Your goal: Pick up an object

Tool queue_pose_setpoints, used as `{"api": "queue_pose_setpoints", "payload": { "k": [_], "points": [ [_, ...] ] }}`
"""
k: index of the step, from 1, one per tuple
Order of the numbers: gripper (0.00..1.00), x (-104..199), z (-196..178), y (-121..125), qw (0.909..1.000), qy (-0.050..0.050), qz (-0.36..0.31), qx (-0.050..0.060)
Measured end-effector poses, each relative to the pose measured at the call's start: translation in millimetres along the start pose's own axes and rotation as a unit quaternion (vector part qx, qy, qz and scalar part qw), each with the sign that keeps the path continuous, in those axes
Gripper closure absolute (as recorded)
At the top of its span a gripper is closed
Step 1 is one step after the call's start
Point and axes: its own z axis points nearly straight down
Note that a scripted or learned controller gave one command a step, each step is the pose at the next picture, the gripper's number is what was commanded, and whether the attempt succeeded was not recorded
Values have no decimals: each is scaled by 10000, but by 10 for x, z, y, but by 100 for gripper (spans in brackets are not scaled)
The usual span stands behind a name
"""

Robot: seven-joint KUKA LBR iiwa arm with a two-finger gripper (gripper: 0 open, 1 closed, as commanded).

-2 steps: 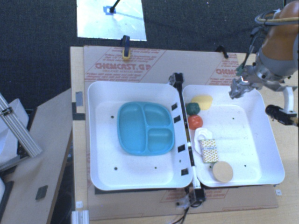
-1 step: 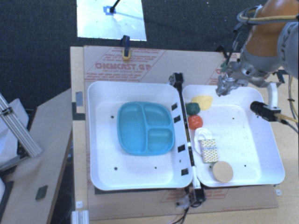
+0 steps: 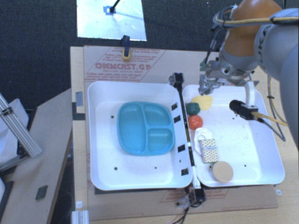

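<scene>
The gripper [image 3: 206, 88] hangs over the thin, light-looking yellow piece [image 3: 202, 101]; pinch its edges. I cannot tell the jaws' state.

Dark speckled carpet [image 3: 37, 41] covers the floor around the bench. On the carpet beyond the bench's far edge lies a square reflective metal sheet [image 3: 111, 13], bright under overhead light, with a thin dark rod crossing its upper part. The bench top [image 3: 77, 139] is pale wood. A brown cardboard sheet [image 3: 124, 65] printed with red lettering lies on it, and a yellow-and-blue clamp [image 3: 125, 48] grips the cardboard's far edge. Left of the bench stands a lower tan table [image 3: 35, 171], angled to it, with a small dark patch near its near end. A ribbed aluminium rail [image 3: 18, 129] lies slanted across that table's left side.
</scene>
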Motion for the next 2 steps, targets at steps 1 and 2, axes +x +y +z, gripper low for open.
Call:
{"api": "queue_pose_setpoints", "payload": {
  "k": [1, 2],
  "points": [
    [100, 519, -90, 78, 10000, 4, 2, -3],
    [100, 965, 52, 137, 10000, 0, 5, 1]
  ]
}}
